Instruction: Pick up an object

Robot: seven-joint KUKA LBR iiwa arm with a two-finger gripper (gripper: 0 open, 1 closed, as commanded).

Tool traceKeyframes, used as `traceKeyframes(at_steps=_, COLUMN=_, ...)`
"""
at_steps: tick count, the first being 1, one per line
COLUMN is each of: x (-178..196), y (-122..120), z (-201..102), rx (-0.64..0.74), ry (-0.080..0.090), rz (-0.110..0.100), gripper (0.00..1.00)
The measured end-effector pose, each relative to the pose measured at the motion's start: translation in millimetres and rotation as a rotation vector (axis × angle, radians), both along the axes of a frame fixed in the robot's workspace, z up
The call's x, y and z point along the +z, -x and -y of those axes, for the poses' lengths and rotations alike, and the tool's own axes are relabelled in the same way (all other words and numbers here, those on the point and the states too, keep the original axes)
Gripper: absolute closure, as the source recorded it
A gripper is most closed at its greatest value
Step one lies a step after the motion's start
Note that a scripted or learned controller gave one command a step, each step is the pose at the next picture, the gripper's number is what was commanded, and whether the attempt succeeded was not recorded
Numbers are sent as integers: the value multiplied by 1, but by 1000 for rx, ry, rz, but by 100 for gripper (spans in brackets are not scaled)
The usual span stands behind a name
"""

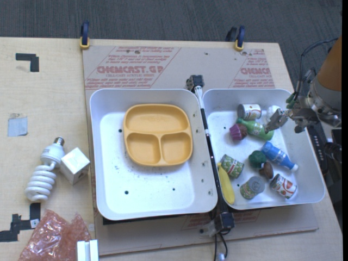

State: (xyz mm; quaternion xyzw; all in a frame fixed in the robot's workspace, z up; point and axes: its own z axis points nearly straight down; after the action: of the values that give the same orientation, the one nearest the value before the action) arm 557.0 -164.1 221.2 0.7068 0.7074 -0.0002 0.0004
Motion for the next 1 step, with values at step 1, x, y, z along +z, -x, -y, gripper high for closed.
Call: traceKeyframes(at_steps=1, x=-129, y=32, z=-30, rx=-2, ry=-1, rz=-1, gripper=0)
